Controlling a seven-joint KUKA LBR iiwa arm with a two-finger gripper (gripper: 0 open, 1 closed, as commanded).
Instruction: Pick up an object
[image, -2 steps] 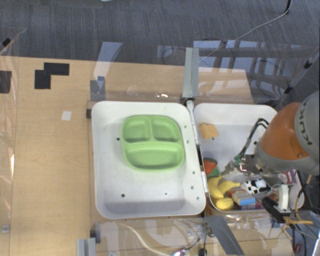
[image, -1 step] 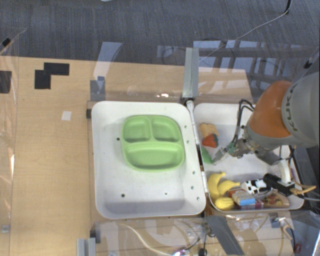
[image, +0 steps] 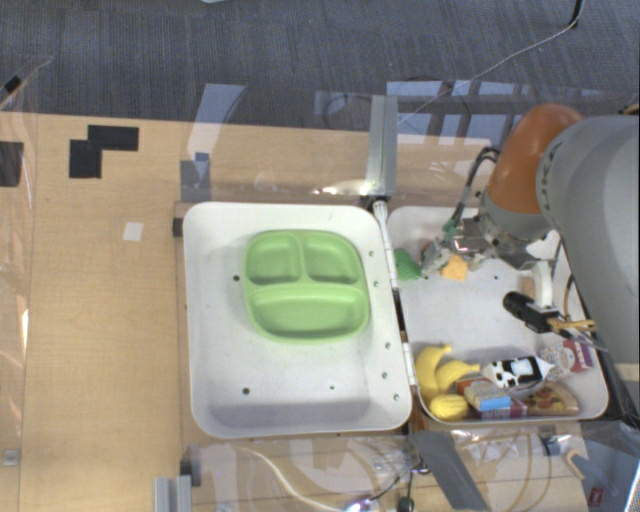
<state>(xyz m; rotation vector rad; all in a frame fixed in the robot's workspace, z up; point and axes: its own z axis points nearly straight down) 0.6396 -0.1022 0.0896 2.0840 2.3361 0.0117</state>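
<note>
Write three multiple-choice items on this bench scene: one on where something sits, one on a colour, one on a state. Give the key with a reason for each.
1. Where does the green divided plate lie?
A. In the left bin
B. In the right bin
C. On the bare bench

2. What colour is the band above the arm's wrist?
A. Blue
B. Orange
C. White

3. How does the divided plate lie?
A. Flipped face down
B. Propped on its edge against the bin wall
C. Flat, compartments facing up

Key:
1 A, since the plate rests near the middle of the left bin's floor.
2 B, since the rounded section above the gripper is orange.
3 C, since all three compartments open toward the camera.
</note>
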